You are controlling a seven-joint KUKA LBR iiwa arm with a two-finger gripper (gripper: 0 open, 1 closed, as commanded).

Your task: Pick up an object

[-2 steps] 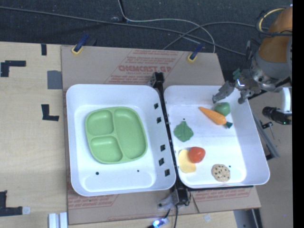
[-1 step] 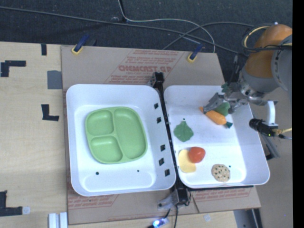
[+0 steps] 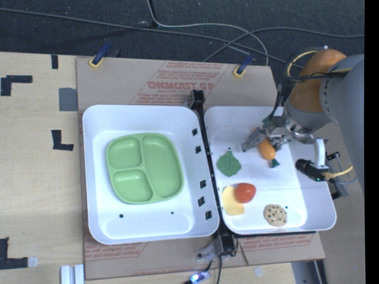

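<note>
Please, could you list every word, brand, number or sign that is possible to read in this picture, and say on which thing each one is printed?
"CHEMCAST GP": red print on the brown cardboard sheet under the two white bins, running at a slant; the last letters are uncertain.
Smaller red lines beside it on the same sheet: too blurred to read.
Red print on the cardboard's lower edge: too small to read.

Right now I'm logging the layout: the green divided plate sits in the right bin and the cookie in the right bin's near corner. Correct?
Not quite. The camera view shows the green divided plate in the left bin, not the right one. The cookie does lie in the right bin, at its near corner.
</note>
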